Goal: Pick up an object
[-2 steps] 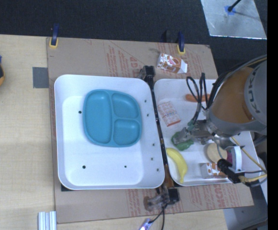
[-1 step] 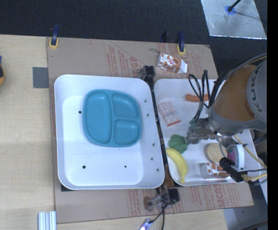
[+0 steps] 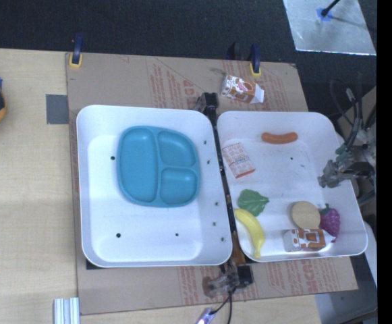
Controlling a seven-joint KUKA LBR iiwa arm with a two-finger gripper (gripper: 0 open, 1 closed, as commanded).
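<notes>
Camera view looks down on two white bins. Left bin (image 3: 94, 241) holds a blue divided plate (image 3: 158, 165). Right bin (image 3: 317, 123) holds a sausage (image 3: 278, 138), a packet (image 3: 237, 159), a green leaf (image 3: 252, 201), a banana (image 3: 251, 231), a tan round piece (image 3: 305, 214), purple grapes (image 3: 330, 220) and a small carton (image 3: 305, 239). At that bin's right rim sits the gripper (image 3: 335, 171), perhaps over bare floor; I cannot tell how its pincer stands, and nothing visibly sits in it. Another packet (image 3: 242, 90) lies on the cardboard behind the bins.
</notes>
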